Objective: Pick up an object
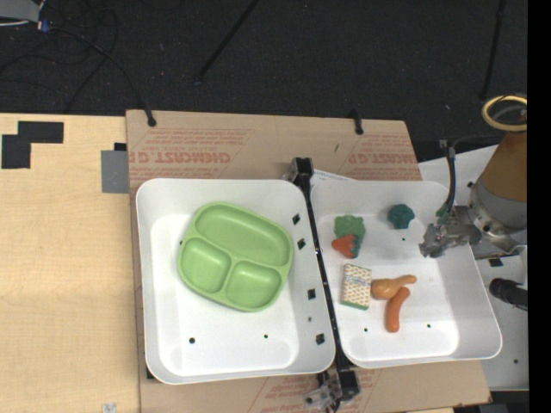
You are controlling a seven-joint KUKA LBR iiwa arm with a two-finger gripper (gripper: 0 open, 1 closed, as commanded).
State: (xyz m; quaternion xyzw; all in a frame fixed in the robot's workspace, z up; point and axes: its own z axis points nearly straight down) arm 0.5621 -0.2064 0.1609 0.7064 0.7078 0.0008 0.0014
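Objects for picking all lie in the right bin (469,338): a teal lump (400,216) toward the upper right of that bin, a green-and-red toy vegetable (348,235) to its left, a small patterned packet (356,286) in the middle, and two orange sausage-like pieces (394,299) just right of the packet, touching each other. Your hand (437,239) sits at the right side of the frame, over the right part of this bin, nearest the teal lump and apart from it; nothing can be seen between its fingers, and whether they are spread or closed is something you cannot tell from here. If you go for the teal lump, it looks like the cleanest choice, since it stands alone with bare bin floor around it; come down centred over it so the fingers straddle it. The orange pieces and packet crowd each other, so a grasp there risks nudging a neighbour. Further out, the left bin (164,351) holds a green divided plate (235,255), and both bins rest on cardboard on the bench (60,299). The arm (508,179) is cut off by the right edge, the fingertips blur into the bin wall, and the small objects' exact shapes are hard to make out.
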